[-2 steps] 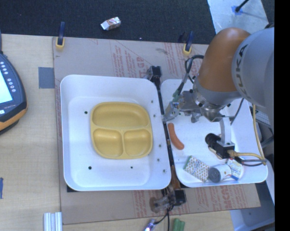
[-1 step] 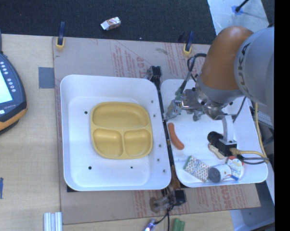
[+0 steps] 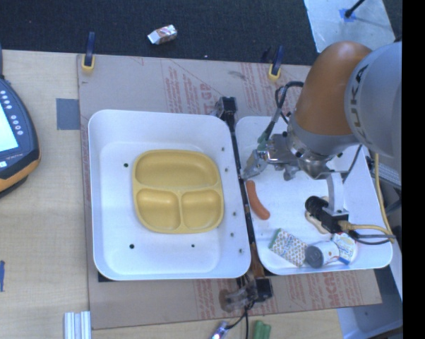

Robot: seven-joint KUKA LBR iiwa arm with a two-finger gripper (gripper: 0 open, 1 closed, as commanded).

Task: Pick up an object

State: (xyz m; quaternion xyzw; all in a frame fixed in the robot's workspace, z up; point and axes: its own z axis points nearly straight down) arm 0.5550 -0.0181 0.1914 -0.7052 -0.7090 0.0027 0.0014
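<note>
An orange hot dog (image 3: 258,200) lies at the right bin's (image 3: 371,260) left edge, beneath the gripper (image 3: 255,162); whether its jaws are clenched, I cannot tell. A patterned packet (image 3: 289,247) and a small bottle (image 3: 330,251) lie nearby.

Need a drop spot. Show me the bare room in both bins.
Left bin: bare floor rings the yellow divided tray, widest along its left and front. Right bin: crowded; orange sausage, patterned packet and small bottle lie under the arm.

Light wooden bench (image 3: 36,246) under brown cardboard sheet (image 3: 191,83), dark carpeted floor (image 3: 71,9) beyond.
</note>
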